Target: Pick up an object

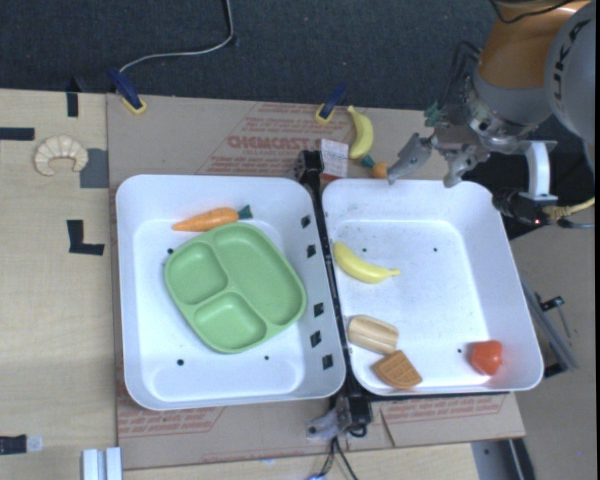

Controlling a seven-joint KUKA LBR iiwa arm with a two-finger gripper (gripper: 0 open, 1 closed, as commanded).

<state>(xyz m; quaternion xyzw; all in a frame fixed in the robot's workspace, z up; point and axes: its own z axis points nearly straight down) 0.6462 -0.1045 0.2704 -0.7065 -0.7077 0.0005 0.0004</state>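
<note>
Far to the pincer's left and lower, a carrot (208,219) lies against a green divided plate (234,286) in the left bin (140,268). Below the pincer, the right bin (450,238) holds a banana (363,265), bread roll (372,334), toast wedge (397,370) and tomato (486,357). The pincer (430,163) hangs spread wide and empty above that bin's far rim.

The pincer (428,166) hangs with its two fingers (405,160) spread wide apart, nothing between them. Behind it to the upper right, the grey wrist rises into the orange band.
</note>
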